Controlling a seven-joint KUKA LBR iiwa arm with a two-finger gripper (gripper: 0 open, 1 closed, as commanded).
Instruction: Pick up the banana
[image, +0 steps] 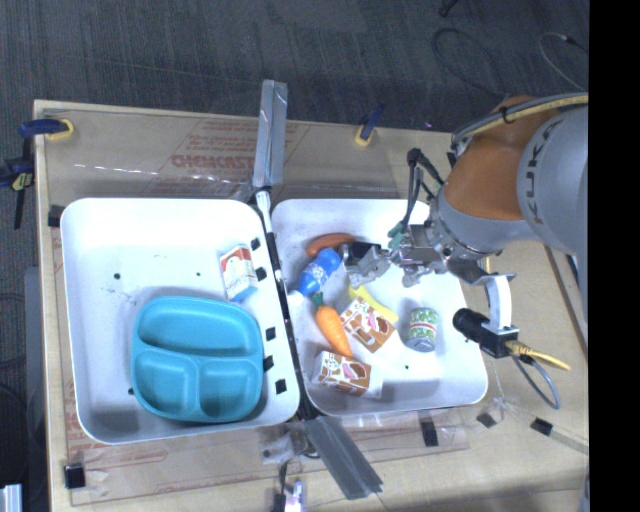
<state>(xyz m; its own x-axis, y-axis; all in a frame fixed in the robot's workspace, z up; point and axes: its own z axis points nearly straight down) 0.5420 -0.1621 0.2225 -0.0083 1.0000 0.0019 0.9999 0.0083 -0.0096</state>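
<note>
We are in the approach step of picking up the banana (366, 298). Only a small yellow sliver of it shows in the right bin (440, 385), lying between the gripper (372, 262) and a brown-and-white snack carton (366, 324) that seems to overlap its lower end. The gripper hangs low over the middle of that bin, just above and beside the yellow sliver, reaching in from the right under the grey arm (520, 180). We cannot tell whether the fingers are spread or pressed together; they are small and lost against the clutter, and nothing is seen between them.

In our judgement the next move calls for a short shift down toward the yellow piece, with the fingers lined up across its narrow width.

The crowding is what stands in the way. A blue bottle (320, 274) sits just left of the gripper, an orange sausage-like toy (328, 243) lies beyond it, and a carrot (333, 330) lies beside the carton. A second carton (345, 372) rests near the front wall, and a small green-banded can (422, 328) stands to the right. Any of these close neighbours could be nudged or pinched instead.

In the left bin (90, 230) a blue divided tray (198, 357) and a red-and-white carton (236, 272) lie well apart from the work.
</note>
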